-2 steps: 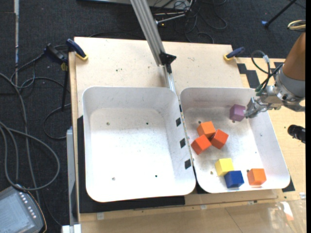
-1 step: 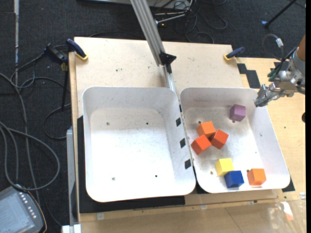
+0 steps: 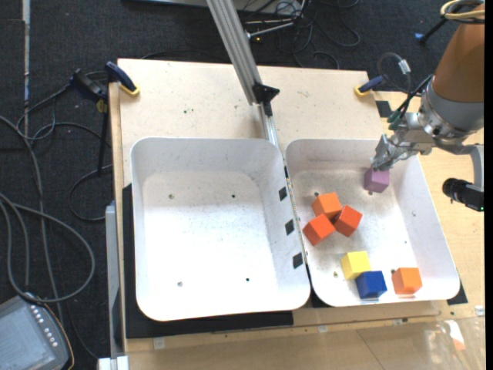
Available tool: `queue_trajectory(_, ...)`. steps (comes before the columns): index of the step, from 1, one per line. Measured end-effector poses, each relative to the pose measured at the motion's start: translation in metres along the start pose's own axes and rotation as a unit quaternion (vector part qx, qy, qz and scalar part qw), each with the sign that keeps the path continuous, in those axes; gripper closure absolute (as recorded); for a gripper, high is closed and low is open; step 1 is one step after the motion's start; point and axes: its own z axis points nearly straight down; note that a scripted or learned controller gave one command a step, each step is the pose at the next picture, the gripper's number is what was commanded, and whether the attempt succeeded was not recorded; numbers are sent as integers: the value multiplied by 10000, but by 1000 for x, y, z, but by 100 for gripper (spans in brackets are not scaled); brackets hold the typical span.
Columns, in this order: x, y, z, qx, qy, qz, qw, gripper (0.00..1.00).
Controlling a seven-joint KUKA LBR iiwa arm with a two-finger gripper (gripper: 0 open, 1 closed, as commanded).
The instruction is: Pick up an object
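Note:
My gripper (image 3: 381, 166) hangs over the far part of the right bin (image 3: 431, 230), reaching in from the right. A purple cube (image 3: 377, 180) sits between its fingertips, and the fingers are shut on it; the cube looks slightly raised off the bin floor. Lower in the same bin lie three orange cubes in a cluster (image 3: 332, 216), then a yellow cube (image 3: 354, 264), a blue cube (image 3: 370, 284) and another orange cube (image 3: 406, 280) near the front wall.
The left bin (image 3: 154, 206) stands beside the right one, sharing a middle wall. A slanted metal rail (image 3: 235, 41) crosses the bench from the back. Clamps sit at the bench's far corners (image 3: 123, 79).

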Motion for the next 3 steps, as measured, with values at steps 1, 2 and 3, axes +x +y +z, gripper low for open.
queue_trajectory(1,61,-6,8,11,4,0,10000,100)
queue_trajectory(2,114,-14,13,15,1,0,10000,100)
queue_trajectory(3,177,-9,26,15,2,-1,10000,100)
